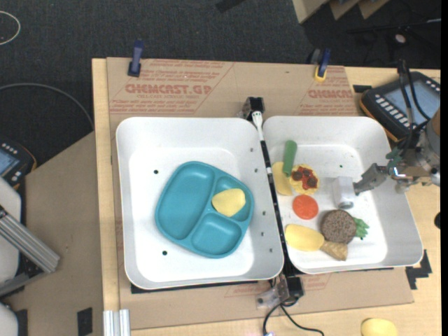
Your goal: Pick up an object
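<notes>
My gripper [353, 187] reaches in from the right and hangs low over the middle of the right bin [392, 243]. It is open, with nothing between its fingers. Just left of it and nearer the front lie an orange disc [304, 206], a brown round piece [338, 224] with a green leafy bit [360, 227], and a yellow lemon-like piece [303, 237]. Farther back left are a green stick [290, 152] and a yellow and red cluster [297, 178]. The left bin [140, 145] holds a teal divided plate [185, 201] with a pale yellow piece [229, 201] in it.
The arm's wrist [413, 166] crosses the right bin's right wall. A black handheld device [399, 107] lies at the bench's back right. Two clamps [136, 58] [322, 64] hold the cardboard's far edge. A yellow object [378, 327] sits off the bench's front right.
</notes>
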You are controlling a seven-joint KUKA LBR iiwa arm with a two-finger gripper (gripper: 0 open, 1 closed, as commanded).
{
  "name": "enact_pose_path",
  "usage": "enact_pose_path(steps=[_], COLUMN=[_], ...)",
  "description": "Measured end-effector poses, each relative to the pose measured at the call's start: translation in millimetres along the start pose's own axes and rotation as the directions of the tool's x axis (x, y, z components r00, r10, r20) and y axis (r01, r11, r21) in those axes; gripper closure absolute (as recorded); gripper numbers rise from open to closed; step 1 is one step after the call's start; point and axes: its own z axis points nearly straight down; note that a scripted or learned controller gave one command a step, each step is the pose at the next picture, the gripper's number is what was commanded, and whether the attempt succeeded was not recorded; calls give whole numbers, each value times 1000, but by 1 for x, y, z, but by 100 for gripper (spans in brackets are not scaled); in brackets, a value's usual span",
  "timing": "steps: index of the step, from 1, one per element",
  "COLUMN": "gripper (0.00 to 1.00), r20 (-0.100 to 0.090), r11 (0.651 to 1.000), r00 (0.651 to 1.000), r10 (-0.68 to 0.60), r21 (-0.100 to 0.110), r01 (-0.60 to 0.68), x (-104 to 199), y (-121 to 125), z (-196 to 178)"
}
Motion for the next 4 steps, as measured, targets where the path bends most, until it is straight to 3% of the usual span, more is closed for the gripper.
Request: enact_pose_path(steps=[1,2,3,4], gripper=[0,0,0,100], r20=[4,-6,-5,0], r11=[1000,1000,1000,1000], r00=[1000,1000,1000,1000], r10=[-4,-4,-16,-1], r21=[-16,17,-13,-3], r01=[4,4,16,1], x=[23,80,206,198], y=[-15,-20,-15,-16], z=[-120,58,-62,-66])
